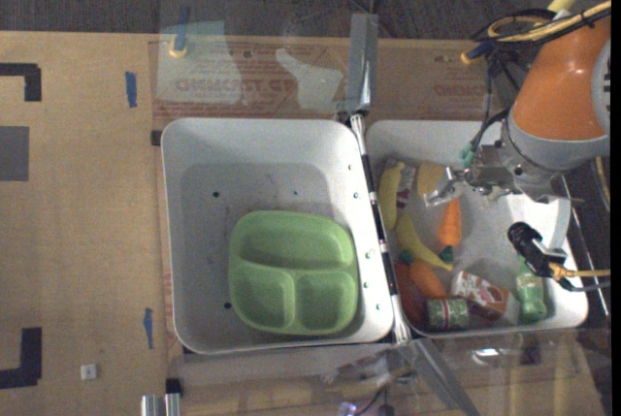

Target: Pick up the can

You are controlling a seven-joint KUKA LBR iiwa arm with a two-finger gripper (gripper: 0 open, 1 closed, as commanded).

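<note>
The can [447, 312] lies on its side near the front wall of the right bin [572, 312]; it is red with a green label and end. My gripper [448, 189] hangs over the back half of that bin, well behind the can and apart from it. Right under the gripper, on the near side, is an orange carrot [449, 224]. Nothing is seen held.
Around the can lie a second orange carrot [425, 278], a red-and-white packet [482, 294] and a small green box [531, 298]. Two yellow bananas [391, 195] [421, 245] lie along the bin's left side. The left bin [194, 152] holds a green divided plate [292, 272].
</note>
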